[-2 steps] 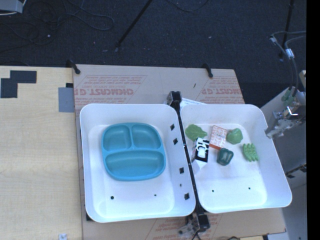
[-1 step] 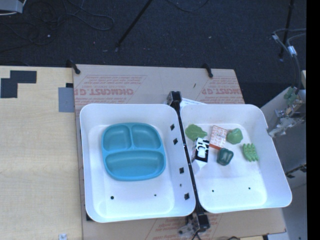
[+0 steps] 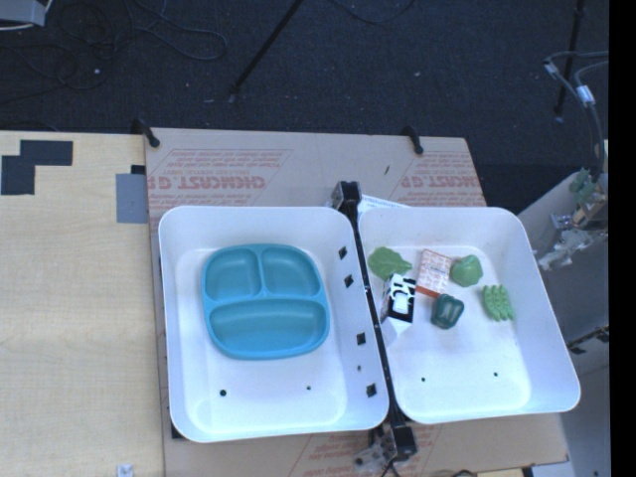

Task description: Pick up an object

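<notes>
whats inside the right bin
In the right bin: a leafy green piece, a small red-and-white card, a black-and-white box, three green toys. What lies beneath the card and box is covered.

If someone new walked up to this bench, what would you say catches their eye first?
Most likely the blue divided plate, lying alone in the left bin, vivid against the white. Next comes the cluster in the right bin: several green toy foods, including a dark green pepper, around a red-and-white packet and a black-and-white item near the divider.
</notes>
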You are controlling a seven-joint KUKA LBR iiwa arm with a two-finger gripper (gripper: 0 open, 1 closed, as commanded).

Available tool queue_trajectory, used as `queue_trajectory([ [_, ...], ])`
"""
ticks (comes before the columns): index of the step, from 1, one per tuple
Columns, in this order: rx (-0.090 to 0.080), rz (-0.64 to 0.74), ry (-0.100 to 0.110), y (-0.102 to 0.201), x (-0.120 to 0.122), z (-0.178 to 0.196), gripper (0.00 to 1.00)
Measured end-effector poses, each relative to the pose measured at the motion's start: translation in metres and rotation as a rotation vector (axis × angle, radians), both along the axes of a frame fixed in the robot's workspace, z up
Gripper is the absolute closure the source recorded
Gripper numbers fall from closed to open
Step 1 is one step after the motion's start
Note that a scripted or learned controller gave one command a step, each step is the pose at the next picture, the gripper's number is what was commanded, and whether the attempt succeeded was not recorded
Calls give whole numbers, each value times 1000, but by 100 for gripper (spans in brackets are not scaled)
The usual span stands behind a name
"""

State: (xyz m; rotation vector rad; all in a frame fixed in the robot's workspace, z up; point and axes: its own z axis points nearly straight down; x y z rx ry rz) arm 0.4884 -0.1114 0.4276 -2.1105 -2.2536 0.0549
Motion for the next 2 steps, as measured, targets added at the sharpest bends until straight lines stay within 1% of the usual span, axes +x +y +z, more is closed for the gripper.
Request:
queue_trajectory([
  [2, 1, 13, 6, 0, 0, 18, 100],
])
